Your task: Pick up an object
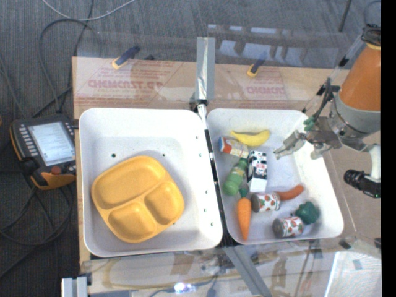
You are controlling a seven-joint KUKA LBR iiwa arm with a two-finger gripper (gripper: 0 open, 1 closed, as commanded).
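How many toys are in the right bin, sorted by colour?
Yellow: 1, the banana
Orange: 2, the carrot and a smaller orange piece
Green: 2, the bottle and a round piece
Red-and-white cans: 3
Black-and-white carton: 1
Total: 9

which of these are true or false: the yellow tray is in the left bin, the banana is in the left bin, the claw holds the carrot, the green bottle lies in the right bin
1. The yellow tray is in the left bin. True.
2. The banana is in the left bin. False: it lies in the right bin.
3. The claw holds the carrot. False: the carrot lies on the bin floor, apart from the claw.
4. The green bottle lies in the right bin. True.
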